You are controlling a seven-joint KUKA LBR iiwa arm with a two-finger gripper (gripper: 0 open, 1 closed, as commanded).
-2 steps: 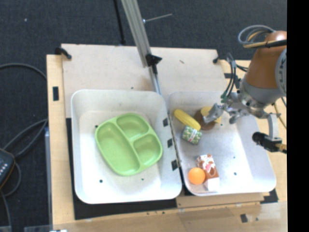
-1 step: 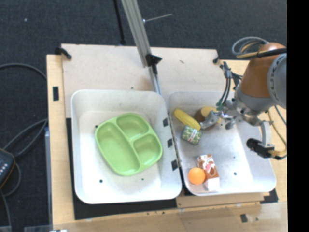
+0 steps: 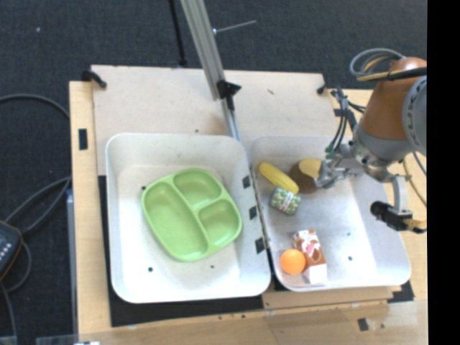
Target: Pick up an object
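Gripper (image 3: 329, 175) hangs low in the right bin (image 3: 374, 261), near its far edge, just beside a round yellow-and-brown object (image 3: 307, 172). Whether it is released or clenched I cannot tell; the tip is small and partly blurred, and nothing is seen held in it.

Nearest thing to gripper is that round object, approx. touching the tip on its left side. It looks like a toy fruit or a small cup, so prob. light and stiff, with smooth skin that may slip. I would take it across the middle, w/ the grip not too high.

Next to it lies the banana (image 3: 278, 177), long and curved, likely plastic, light; best hold is across its narrow width at the centre. Just below, touching the banana, is a small green can (image 3: 286, 201) lying on its side; it may roll away if pushed.

Nearer the front edge are a small carton (image 3: 310, 249) and an orange ball (image 3: 292, 261), close together. The ball is round and slippery, hard to pinch.

In the left bin (image 3: 129, 279) rests a green divided plate (image 3: 191, 213): flat, wide, difficult to grasp except at the rim.
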